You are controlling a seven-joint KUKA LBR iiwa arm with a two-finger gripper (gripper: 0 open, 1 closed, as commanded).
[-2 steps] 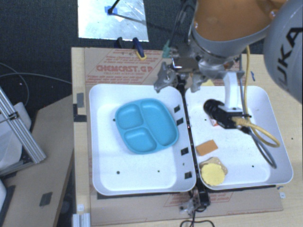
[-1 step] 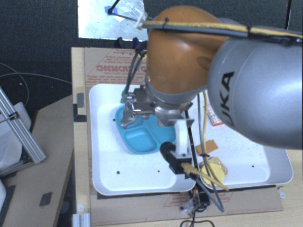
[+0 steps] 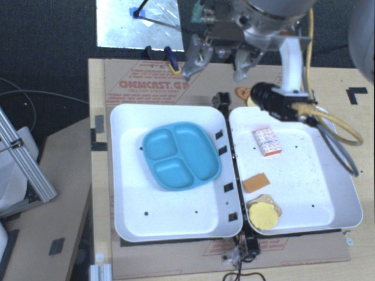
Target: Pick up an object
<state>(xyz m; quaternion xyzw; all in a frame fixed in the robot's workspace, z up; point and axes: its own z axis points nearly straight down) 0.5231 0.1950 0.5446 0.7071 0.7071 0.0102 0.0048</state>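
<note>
Seemingly bare, my claw (image 3: 218,63) hangs high with fingers spread, leaving room to descend toward the small red-and-white box (image 3: 266,141).

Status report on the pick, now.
Gripper open, raised behind the bins, holding nothing. Red-patterned packet, brown square, yellow disc in right bin. Nothing obstructing.

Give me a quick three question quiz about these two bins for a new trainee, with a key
1. True or false: the blue divided plate lies in the right bin.
2. Which lies nearest the camera in the right bin? A) red and white box B) brown flat piece C) yellow round piece
3. Fill in: the gripper hangs above the bench beyond the bins' ____ edge.

Key: 1 false, it lies in the left bin; 2 C; 3 far.
</note>
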